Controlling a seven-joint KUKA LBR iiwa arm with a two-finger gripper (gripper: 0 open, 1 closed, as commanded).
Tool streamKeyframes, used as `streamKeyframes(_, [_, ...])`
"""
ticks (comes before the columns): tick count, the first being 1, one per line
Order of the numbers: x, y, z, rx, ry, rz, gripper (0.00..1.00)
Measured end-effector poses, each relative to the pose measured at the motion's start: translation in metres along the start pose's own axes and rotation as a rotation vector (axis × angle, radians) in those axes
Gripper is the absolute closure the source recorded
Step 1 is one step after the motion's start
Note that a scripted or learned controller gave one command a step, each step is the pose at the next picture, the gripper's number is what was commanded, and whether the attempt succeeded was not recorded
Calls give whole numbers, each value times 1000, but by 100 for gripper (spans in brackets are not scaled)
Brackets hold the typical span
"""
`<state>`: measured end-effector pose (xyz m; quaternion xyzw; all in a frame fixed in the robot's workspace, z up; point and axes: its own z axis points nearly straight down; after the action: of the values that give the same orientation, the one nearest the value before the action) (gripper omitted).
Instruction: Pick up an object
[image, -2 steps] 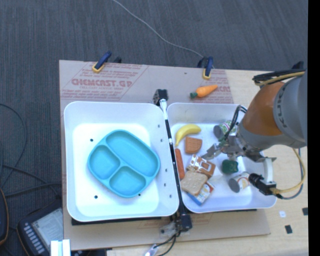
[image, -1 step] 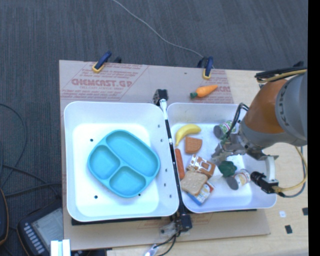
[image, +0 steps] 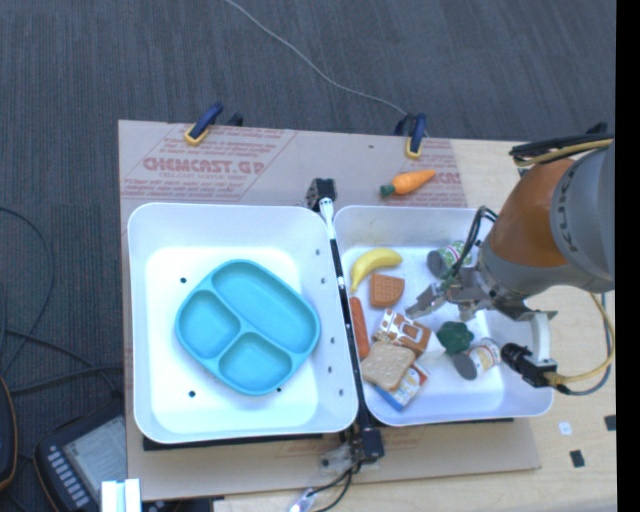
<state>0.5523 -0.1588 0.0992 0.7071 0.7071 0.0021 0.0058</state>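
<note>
Hovered with gripper (image: 432, 297) fingers spread and holding nothing, just right of the cracker (image: 387, 290) in the right bin (image: 520, 405), crowded by banana (image: 372, 265) and packet (image: 405, 331), so risked pinching two or slipping off

a robot lab: clamped cardboard bench (image: 200, 170), white bins (image: 140, 300), loose cables (image: 300, 50) on grey carpet.

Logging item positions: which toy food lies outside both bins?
The toy carrot, orange with a green top, lies on the board beyond the right bin; the banana lies inside.
</note>
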Motion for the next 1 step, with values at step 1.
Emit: streamKeyframes(1, [59, -19, 10, -1, -1, 1, 0])
